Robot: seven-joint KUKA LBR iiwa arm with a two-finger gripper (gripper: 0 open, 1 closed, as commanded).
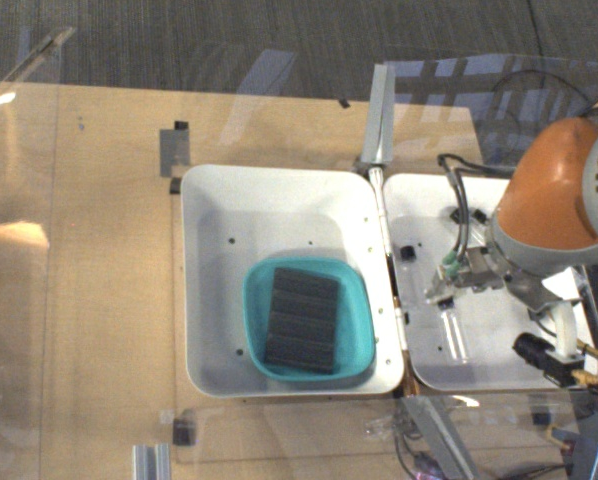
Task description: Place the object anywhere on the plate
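Object [302, 319], a dark ribbed block, lies flat on the teal plate [357, 308] in the left bin; claw [449, 313] over the right bin shows fingers close together, empty. Best withdraw cleanly.

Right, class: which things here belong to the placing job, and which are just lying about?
Job:
- dark ridged block
- teal plate beneath it
- gripper, over the right bin

Lying about:
- left bin holding the plate
- metal divider post
- wooden bench
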